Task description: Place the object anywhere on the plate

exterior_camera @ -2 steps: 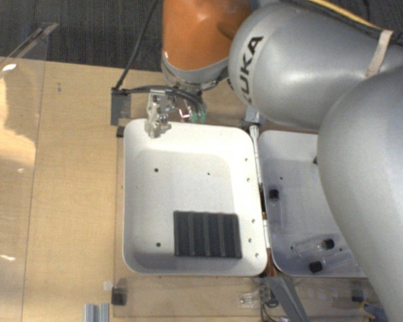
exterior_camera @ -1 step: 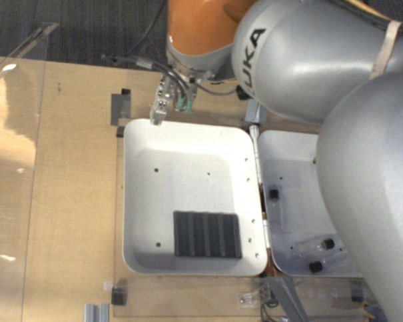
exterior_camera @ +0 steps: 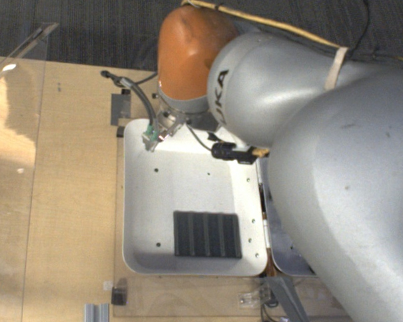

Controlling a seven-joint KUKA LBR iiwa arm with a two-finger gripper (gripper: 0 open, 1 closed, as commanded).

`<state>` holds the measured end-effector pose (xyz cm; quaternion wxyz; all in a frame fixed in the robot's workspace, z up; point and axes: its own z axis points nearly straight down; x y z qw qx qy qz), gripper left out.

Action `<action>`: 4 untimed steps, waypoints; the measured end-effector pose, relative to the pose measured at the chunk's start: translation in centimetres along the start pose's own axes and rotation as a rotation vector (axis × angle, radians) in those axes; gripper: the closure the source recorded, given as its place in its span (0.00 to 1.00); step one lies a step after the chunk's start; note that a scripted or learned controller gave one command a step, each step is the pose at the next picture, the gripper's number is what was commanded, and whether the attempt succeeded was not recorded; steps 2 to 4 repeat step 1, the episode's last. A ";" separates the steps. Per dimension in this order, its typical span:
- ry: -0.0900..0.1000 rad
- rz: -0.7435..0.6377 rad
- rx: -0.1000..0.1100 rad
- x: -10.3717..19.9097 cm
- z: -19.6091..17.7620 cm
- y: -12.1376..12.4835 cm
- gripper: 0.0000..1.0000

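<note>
Camera view: the KUKA arm [exterior_camera: 303, 128] reaches in from the right and covers most of the right bin [exterior_camera: 287, 261]; its orange band [exterior_camera: 186, 49] sits above the far edge of the left bin [exterior_camera: 136, 207]. The gripper [exterior_camera: 152, 136] hangs low over that bin's far-left corner, w/ something small and greenish at its tip. That may be the object or part of the tool; too small and blurred to say. Whether the gripper is apart, together or clamped on anything cannot be told from here.

A dark ribbed rectangular piece [exterior_camera: 207, 234] lies flat on the left bin's floor near the front wall, well apart from the gripper. It is prob. the task's thing or the plate, but the view does not settle which.

Judging by looks, the piece is thin, stiff and light, w/ grooves running front to back. Lying flat, it offers little height to grab. Best hold is likely across a short width at an edge, fingers set along the ribs so they don't slip.
</note>
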<state>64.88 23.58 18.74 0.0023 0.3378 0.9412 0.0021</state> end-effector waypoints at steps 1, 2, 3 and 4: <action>0.000 0.109 -0.001 2.2 9.2 -4.5 1.00; 0.000 0.109 -0.001 2.2 9.2 -4.5 1.00; 0.000 0.109 -0.001 2.2 9.2 -4.5 1.00; 0.000 0.109 -0.001 2.2 9.2 -4.5 1.00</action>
